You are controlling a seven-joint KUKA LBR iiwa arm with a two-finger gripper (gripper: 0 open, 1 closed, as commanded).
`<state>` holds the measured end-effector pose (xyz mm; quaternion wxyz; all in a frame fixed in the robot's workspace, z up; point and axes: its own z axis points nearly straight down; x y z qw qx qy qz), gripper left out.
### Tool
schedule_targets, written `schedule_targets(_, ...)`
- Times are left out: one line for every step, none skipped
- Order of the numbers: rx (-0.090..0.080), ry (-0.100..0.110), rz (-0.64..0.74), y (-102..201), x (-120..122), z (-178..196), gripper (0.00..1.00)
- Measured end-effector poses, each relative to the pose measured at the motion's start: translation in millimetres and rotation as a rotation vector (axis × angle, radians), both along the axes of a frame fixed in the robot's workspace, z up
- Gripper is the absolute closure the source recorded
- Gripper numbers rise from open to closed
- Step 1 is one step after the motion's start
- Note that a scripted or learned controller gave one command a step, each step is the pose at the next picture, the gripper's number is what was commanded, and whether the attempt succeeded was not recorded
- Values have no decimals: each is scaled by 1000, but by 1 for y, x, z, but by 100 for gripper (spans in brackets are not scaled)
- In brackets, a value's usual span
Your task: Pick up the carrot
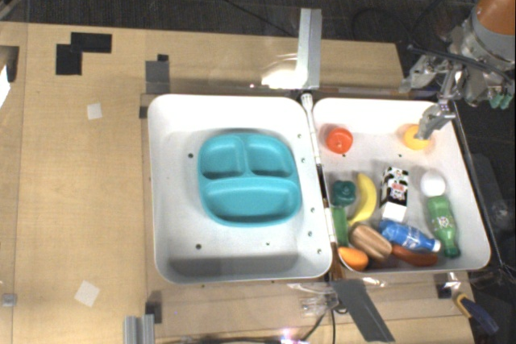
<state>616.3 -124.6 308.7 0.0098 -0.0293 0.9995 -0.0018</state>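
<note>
A: Camera view, from above. Carrot located?

B: Located. Carrot (352, 257) below the banana (364, 197), a little to its left, orange end tucked into the near corner of the right bin (472, 201). Pressed against a tan hot dog bun (370, 240), itself just below the banana's lower tip. Lying flat, by the look of it.

A: And the gripper (428, 127)?

B: Up and right of the banana, well apart from the carrot. Hanging over a yellow ring (417, 138) near the far wall of the same bin. Impossible to tell how far open from this angle. Nothing seen in its hold.

A: Other items around the banana?

B: Dark green toy vegetable (343, 192) touching its left side. Cow-print milk carton (394, 189) just to its right. White ball (433, 185) further right, green bottle (443, 223) below that ball. Blue bottle (409, 236) lying tilted, below and right of the banana, over a red-brown sausage (415, 256). Orange cup (339, 140) above the banana, slightly left.

A: Left of all that?

B: Left bin (173, 173), far left of the banana, holding a teal divided plate (248, 177) near its middle.
</note>
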Motion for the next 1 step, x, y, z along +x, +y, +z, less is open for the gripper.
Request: schedule_targets(-5,3,229,-82,34,69,0)
